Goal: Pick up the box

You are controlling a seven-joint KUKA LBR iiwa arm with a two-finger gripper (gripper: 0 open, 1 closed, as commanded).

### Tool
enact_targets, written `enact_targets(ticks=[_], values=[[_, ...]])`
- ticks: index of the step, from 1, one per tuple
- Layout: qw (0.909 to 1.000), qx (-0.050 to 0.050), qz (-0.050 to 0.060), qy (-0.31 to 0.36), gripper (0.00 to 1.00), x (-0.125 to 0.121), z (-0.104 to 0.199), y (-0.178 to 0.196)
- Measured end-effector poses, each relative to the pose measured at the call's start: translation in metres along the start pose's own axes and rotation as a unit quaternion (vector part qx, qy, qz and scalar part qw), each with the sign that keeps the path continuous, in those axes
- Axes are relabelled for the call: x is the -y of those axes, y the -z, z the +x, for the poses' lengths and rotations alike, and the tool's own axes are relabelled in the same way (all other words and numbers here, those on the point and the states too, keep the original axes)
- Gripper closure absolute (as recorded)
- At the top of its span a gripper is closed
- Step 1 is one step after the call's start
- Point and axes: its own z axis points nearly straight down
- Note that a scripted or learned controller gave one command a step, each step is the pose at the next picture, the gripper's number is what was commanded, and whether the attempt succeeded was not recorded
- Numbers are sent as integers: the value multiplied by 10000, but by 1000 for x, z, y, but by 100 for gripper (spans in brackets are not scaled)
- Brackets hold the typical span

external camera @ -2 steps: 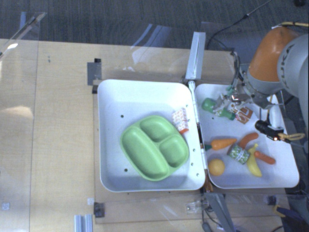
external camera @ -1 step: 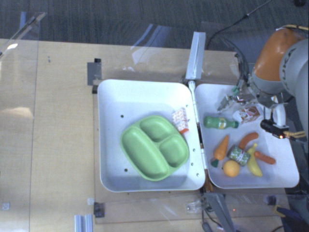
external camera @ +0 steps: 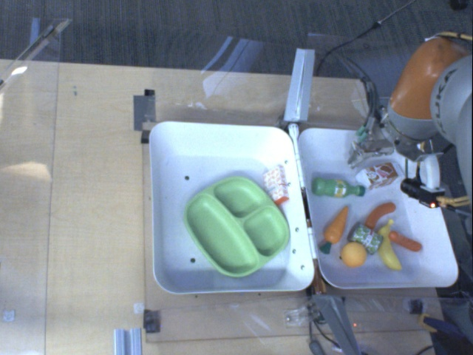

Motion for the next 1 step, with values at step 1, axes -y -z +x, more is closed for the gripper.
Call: enact_targets(ticks=[1], values=[[9997, -10, 30, 241, 100, 9, 24, 66]])
